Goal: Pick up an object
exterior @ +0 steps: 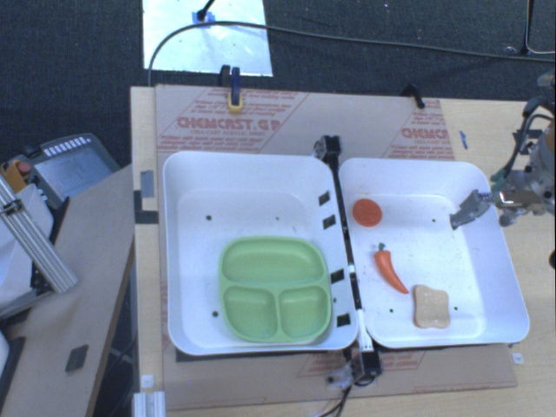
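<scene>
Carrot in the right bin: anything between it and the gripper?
Nothing visible. The gripper sits over the right bin's upper right; the carrot lies mid-bin with bare white floor between. The orange disc and bread slice lie off that line.

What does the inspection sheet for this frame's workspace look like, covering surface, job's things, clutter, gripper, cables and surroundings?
Surface: two white bins, left bin and right bin, side by side on a bench.
Job's things: round red piece, carrot and bread slice, apart in the right bin.
Clutter: green divided plate in the left bin.
Gripper: gripper over the right bin's far right side, nothing seen in it.
Cables: black cable beyond the bins.
Surroundings: dark floor, yellow clamp.
</scene>
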You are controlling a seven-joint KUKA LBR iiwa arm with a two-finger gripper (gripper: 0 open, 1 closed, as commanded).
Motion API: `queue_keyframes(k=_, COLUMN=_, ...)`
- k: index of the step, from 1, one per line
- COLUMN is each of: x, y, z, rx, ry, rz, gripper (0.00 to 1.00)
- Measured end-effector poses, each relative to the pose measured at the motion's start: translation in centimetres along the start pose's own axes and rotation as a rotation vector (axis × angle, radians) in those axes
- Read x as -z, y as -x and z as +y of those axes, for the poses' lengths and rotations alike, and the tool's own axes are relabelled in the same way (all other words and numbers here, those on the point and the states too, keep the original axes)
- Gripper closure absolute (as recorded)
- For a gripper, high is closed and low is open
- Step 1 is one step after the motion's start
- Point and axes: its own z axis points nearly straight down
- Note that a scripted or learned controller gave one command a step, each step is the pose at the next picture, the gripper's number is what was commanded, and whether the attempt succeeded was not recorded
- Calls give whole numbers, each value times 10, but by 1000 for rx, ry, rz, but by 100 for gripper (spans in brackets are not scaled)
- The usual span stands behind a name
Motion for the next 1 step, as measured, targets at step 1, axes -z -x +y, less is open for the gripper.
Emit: queue_keyframes(k=1, x=-41, y=-1, z=2, rx=-2, ry=-1, rz=0, gripper=0)
